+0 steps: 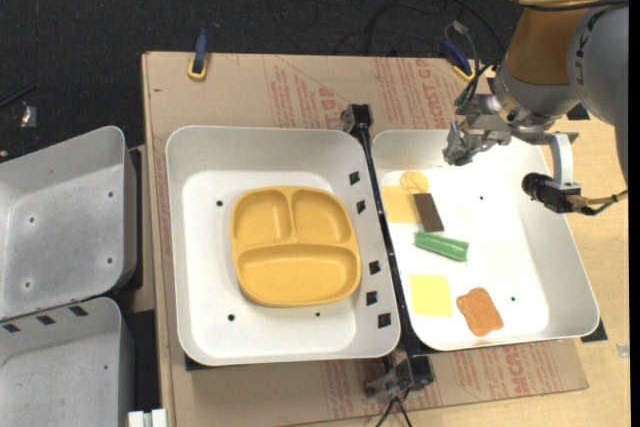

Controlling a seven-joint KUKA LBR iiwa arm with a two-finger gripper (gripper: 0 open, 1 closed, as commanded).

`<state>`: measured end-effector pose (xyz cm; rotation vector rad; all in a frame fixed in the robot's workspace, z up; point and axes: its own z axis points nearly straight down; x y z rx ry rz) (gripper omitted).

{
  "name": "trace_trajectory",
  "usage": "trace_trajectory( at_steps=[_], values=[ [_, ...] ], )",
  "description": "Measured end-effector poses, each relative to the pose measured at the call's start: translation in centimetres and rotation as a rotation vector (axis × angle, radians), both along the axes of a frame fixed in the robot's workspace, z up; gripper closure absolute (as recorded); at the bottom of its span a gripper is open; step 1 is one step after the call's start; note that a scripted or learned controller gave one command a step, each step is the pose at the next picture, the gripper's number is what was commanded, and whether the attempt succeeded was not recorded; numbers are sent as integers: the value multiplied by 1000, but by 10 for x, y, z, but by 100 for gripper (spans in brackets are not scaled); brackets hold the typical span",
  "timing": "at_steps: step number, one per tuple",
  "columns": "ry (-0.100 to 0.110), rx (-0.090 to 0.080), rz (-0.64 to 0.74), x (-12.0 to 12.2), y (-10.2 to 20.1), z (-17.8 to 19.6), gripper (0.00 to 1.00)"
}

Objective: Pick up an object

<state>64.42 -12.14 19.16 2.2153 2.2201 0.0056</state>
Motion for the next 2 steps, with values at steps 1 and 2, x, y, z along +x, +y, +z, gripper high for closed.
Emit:
trace_trajectory(
  at_steps=[1, 2],
  values=[
    [0, -1, -2, 2, -9, 48, 100],
    [-1, 0, 0, 3, -9, 102, 100]
  ],
)
